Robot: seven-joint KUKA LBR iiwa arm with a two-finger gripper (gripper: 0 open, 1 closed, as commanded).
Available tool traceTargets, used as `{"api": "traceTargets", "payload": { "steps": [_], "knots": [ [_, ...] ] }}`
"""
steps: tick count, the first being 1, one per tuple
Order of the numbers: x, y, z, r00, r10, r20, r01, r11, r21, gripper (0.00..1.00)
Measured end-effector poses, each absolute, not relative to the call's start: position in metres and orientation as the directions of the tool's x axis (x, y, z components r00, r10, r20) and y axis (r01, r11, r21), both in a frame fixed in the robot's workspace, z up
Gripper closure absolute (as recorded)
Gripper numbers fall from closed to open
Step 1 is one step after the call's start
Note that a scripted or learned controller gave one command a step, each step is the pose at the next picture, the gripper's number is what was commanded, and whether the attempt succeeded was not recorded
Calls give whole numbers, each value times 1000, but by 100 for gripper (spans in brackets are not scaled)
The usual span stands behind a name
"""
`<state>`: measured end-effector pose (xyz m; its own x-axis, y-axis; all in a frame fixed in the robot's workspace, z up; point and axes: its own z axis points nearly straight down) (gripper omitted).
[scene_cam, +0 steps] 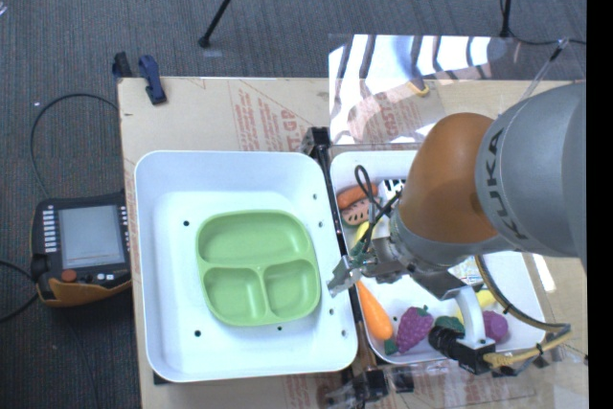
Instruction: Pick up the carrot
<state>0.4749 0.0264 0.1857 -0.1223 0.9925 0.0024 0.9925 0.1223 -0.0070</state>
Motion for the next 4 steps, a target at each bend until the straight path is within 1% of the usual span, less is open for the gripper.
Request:
{"api": "traceTargets", "payload": {
  "steps": [1, 2, 3, 4],
  "knots": [
    [475, 24, 194, -118, 993, 4, 993, 118, -11, 100],
    [475, 13, 185, 462, 887, -3, 887, -462, -7, 100],
    [474, 42, 185, 104, 995, 0, 995, -104, -11, 100],
    [474, 40, 193, 109, 994, 0, 994, -109, -19, 100]
  ]
}}
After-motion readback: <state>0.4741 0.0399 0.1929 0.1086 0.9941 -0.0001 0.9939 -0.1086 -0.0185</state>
